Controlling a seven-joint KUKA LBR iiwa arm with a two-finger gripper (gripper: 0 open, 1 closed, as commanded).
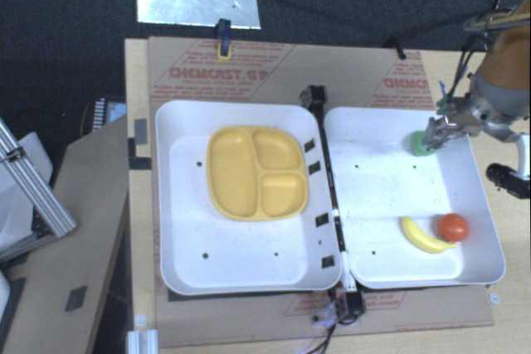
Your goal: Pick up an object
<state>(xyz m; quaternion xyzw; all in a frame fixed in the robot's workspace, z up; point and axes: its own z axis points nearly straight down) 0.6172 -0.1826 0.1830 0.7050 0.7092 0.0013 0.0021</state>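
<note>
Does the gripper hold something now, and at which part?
Cannot tell. The gripper sits at the green object in the right bin, touching its right side.

Below the fingers: we see bare floor of the right bin (382, 203).
Farther that way: banana (423, 235) touching tomato (452, 226).
At the fingers: green object (421, 144).

My arm (504, 70) reaches in over the bench's right edge near the far right corner, orange band above a grey wrist. My tool (437, 134) hangs low at the end of it, pointing down and tilted slightly leftward, too blurred to make out more.
</note>
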